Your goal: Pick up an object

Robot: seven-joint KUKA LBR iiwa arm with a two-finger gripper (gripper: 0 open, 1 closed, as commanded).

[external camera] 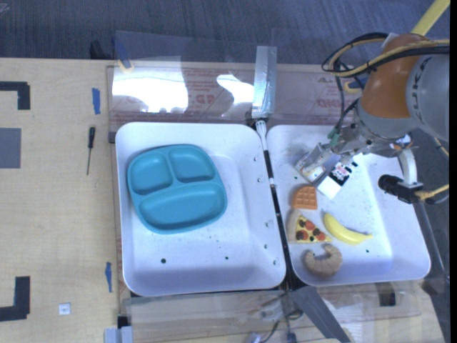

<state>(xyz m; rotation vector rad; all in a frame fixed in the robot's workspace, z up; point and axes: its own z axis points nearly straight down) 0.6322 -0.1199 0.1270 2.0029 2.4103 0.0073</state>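
My gripper [312,164] hangs over the far left part of the right bin [400,263], reaching in from the right with my orange-banded arm [393,84] behind it. My fingers point down and to the left, toward the divider between the two bins. From this slant I cannot tell how wide my jaws stand, and I see nothing between them.

The things I could pick lie in the near half of the same bin, all nearer than my jaws. Closest is a small orange waffle [305,196], just near of my fingertips and apart from them. Nearer again, by the bin's left wall, lies a pizza slice [308,230], its edge touching or almost touching the waffle. Just right of the pizza is a yellow banana [345,231], lying at a slant. Nearest of all is a brown doughnut [323,261], just beside the pizza's near edge.

The left bin [243,263] holds a blue divided plate [176,186] with three compartments, well apart from my gripper. A black screwdriver [90,148] lies on the wooden bench [50,227] to the left of both bins.
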